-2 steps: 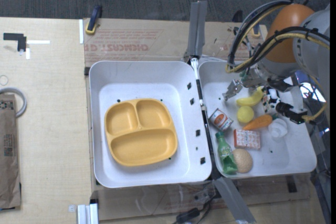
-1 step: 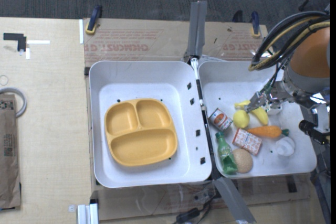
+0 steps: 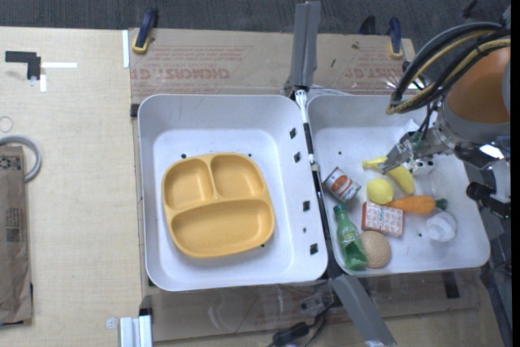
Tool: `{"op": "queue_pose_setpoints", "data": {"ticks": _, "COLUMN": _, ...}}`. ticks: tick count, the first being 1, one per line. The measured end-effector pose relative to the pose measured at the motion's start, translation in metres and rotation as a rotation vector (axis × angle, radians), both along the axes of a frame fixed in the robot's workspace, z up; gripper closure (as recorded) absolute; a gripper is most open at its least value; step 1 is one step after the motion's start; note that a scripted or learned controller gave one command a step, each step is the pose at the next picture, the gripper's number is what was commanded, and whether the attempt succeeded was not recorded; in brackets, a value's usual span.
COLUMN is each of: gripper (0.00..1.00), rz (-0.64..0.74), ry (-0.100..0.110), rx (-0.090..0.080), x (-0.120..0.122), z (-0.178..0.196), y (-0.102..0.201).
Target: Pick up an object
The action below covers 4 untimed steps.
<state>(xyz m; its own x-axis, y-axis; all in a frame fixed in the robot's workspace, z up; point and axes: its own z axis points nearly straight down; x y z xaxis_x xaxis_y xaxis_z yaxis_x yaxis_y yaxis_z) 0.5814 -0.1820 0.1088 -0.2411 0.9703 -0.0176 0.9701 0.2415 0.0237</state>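
My jaws (image 3: 409, 152) hang low in the right-hand white plastic bin (image 3: 390, 105), fingers slightly apart as far as I can judge, tips down at the small yellow banana (image 3: 393, 172) that lies just under them, and nothing sits between the fingers yet, so I judge this the reach-and-close step with the lift still to come. The next move calls for settling squarely over the banana and closing without nudging the round yellow lemon (image 3: 379, 191) touching its lower end. Just beyond lie the orange carrot (image 3: 416, 205), the red and white flat packet (image 3: 383, 219), the small tin can with a red label (image 3: 342, 184), the green plastic bottle (image 3: 349, 238), the tan bread roll (image 3: 375, 249) and a clear small cup (image 3: 440, 228), all crowded in the near half. The far half of this bin's floor is bare, giving room to rise. The bin's right wall stands near my wrist. Across the middle divider, the left white bin (image 3: 154, 175) holds a yellow three-part plastic tray (image 3: 218, 204), well apart from me on the surface
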Motion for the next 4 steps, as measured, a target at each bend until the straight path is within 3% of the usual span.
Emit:
{"op": "queue_pose_setpoints", "data": {"ticks": 1, "gripper": 0.00, "rz": 0.018, "ry": -0.004, "rx": 0.004, "x": 0.002, "z": -0.001, "y": 0.027}}
{"op": "queue_pose_setpoints", "data": {"ticks": 2, "gripper": 0.00, "rz": 0.268, "ry": 0.026, "rx": 0.005, "x": 0.005, "z": 0.010, "y": 0.026}}
{"op": "queue_pose_setpoints", "data": {"ticks": 3, "gripper": 0.00, "rz": 0.082, "ry": 0.028, "rx": 0.010, "x": -0.031, "z": -0.017, "y": 0.029}}
{"op": "queue_pose_setpoints", "data": {"ticks": 4, "gripper": 1.00, "rz": 0.079, "ry": 0.025, "rx": 0.008, "x": -0.030, "z": -0.008, "y": 0.028}}
